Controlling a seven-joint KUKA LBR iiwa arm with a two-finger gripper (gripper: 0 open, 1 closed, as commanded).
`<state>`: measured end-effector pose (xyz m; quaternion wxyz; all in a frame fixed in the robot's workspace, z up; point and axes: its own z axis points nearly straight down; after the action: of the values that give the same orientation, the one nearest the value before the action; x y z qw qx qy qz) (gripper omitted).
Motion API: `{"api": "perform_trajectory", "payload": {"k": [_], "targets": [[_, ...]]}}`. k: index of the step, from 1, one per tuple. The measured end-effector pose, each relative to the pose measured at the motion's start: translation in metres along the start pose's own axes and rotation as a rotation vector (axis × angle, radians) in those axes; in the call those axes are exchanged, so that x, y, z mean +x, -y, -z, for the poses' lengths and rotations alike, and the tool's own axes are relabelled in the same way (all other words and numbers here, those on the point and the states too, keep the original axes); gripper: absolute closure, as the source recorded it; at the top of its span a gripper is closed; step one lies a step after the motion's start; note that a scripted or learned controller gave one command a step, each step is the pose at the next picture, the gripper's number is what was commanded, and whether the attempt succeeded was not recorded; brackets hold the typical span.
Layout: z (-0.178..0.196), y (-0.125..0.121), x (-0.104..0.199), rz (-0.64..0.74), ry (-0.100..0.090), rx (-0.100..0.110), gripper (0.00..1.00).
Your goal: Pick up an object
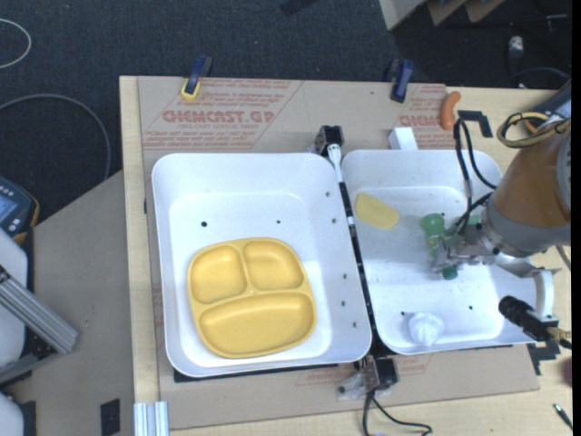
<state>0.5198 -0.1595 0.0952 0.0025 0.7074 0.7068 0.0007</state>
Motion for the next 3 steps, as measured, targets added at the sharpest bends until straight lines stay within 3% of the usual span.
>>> {"api": "perform_trajectory", "payload": {"k": [1,2,3], "targets": [[0.010,0.000,0.000,0.000,0.001,-0.002,1.00],[0.135,0.039,0.018,0.003,0.000,-0.006,1.00],[0.138,0.038,0.017,0.002,0.000,0.001,1.00]]}}
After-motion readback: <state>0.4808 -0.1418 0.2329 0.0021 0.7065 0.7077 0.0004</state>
